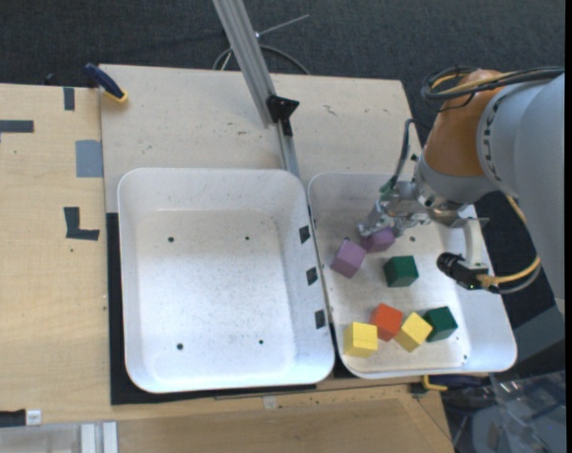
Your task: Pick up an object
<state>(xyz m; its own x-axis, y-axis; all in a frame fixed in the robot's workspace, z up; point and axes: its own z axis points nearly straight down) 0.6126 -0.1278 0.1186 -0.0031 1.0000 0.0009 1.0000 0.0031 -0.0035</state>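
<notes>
The gripper (377, 226) is positioned low in the right bin (498, 352), directly at a purple block (380, 240); whether that block is clamped cannot be told. A second purple block (347, 258) lies just beside. Green blocks (400, 271), a red block (387, 320) and yellow blocks (363, 337) are located nearer the front.

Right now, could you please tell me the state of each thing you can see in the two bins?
Left white plastic bin: upright, holding no blocks.
Right white plastic bin: upright, holding seven blocks.
Purple block by the tool: lying directly under the tool.
Other purple block: tilted, resting free.
Upper green cube: resting alone.
Red cube: touching both yellow cubes.
Lower green cube: beside a yellow cube.
</notes>
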